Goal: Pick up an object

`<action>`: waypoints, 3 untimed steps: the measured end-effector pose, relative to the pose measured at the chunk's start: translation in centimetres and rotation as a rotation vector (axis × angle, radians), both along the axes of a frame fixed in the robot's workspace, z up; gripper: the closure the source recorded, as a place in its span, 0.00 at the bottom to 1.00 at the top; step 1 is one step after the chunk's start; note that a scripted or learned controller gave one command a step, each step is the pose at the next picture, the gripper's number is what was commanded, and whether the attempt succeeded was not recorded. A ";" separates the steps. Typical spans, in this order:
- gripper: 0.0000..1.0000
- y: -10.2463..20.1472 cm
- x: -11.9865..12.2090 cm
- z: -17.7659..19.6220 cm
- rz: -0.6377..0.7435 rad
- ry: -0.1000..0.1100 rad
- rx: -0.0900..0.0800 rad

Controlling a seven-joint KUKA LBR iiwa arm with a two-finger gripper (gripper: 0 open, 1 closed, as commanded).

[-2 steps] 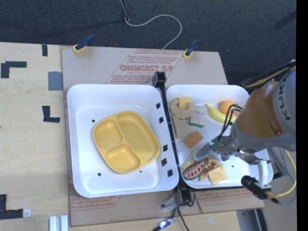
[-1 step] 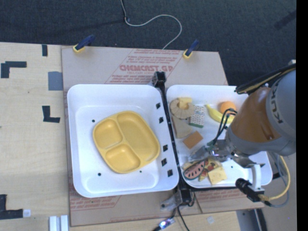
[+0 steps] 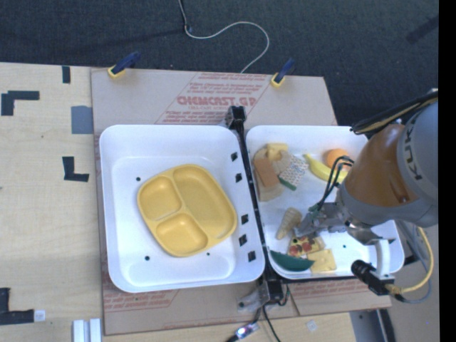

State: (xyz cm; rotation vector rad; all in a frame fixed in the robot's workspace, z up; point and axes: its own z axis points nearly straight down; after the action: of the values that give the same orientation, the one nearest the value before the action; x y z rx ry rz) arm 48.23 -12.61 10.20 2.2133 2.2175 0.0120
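The flat brown cardboard sheet (image 3: 214,98) under the two white bins carries red printing along its far edge: a large line that seems to read "CHEMCAST GP", seen upside down, with smaller red lines above and below it too small to make out. More faint red print sits on the cardboard's near edge, unreadable. On the grey robot arm (image 3: 427,155) at the right, part of a dark letter "K" shows.

1. Divided plate (image 3: 187,209): yellow, plain.
2. Both bins (image 3: 114,191): white w/ small black dots.
3. Banana (image 3: 318,166) yellow; round fruit (image 3: 336,156) orange.
4. Arm (image 3: 388,177): orange band, grey above.
5. Cardboard (image 3: 214,98): tan, red print.
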 end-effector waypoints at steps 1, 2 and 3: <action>1.00 0.5 -0.9 5.2 -0.001 0.011 0.001; 1.00 0.4 -0.9 11.5 0.000 0.008 0.000; 1.00 0.4 -0.9 12.2 -0.001 0.013 0.001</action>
State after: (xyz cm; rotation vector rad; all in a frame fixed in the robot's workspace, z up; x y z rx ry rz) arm 47.31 -12.18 22.43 2.2212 2.2239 -0.0011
